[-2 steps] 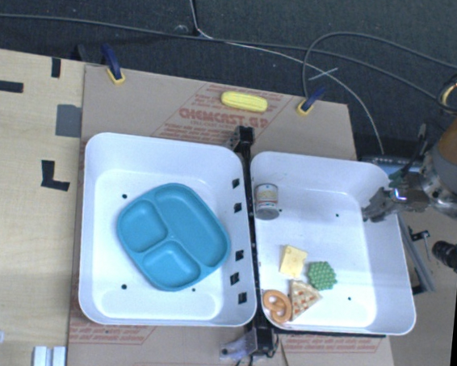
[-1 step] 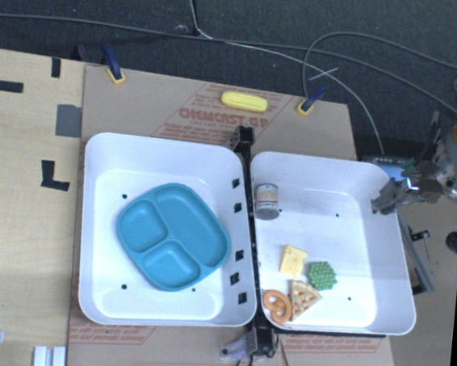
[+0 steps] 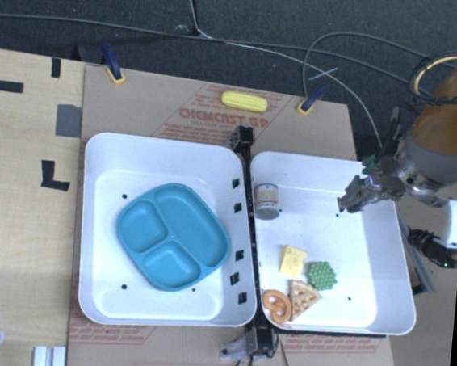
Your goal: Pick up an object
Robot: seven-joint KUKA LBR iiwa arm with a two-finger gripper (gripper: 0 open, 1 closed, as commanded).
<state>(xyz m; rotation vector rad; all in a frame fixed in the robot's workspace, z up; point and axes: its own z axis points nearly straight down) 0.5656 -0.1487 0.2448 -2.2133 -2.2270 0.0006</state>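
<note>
My gripper hovers over the right bin's far corner; I can't tell its state. I'd aim for the can, standing apart from the clustered food.

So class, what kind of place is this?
Probably a robotics lab test bench: two white bins clamped on cardboard, the arm's tool above the right one, toy food like a pretzel, and cables.

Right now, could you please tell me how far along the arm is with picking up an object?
Nothing is lifted yet. The dark two-finger gripper hangs over the right white bin's upper right. The small metal can, yellow cheese wedge and green broccoli lie ungrasped. Descending, grasping and lifting remain.
</note>
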